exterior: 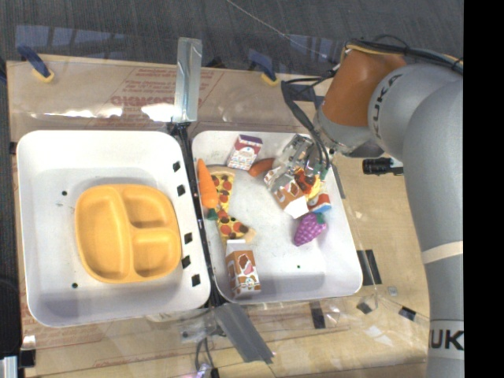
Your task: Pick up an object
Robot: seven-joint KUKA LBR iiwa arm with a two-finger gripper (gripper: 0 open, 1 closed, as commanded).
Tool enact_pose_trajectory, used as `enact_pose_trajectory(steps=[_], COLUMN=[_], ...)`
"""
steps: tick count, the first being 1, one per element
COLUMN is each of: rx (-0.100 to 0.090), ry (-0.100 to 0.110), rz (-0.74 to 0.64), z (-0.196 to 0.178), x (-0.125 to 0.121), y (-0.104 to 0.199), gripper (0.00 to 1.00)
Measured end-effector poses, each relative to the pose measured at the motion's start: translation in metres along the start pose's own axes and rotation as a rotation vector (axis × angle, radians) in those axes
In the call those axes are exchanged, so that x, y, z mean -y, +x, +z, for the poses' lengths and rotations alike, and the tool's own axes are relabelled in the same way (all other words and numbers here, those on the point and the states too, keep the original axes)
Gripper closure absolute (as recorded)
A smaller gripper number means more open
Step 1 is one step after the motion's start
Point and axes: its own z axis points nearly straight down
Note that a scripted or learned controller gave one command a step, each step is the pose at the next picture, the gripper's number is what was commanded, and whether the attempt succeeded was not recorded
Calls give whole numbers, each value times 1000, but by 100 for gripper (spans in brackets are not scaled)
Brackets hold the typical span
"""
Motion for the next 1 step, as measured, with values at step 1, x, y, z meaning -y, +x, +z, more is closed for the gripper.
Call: enact_pose_trajectory(steps=[1], rx=[9], ry=[-5], rz=[335], z=[-77], x=[1], y=[3], gripper=[100])
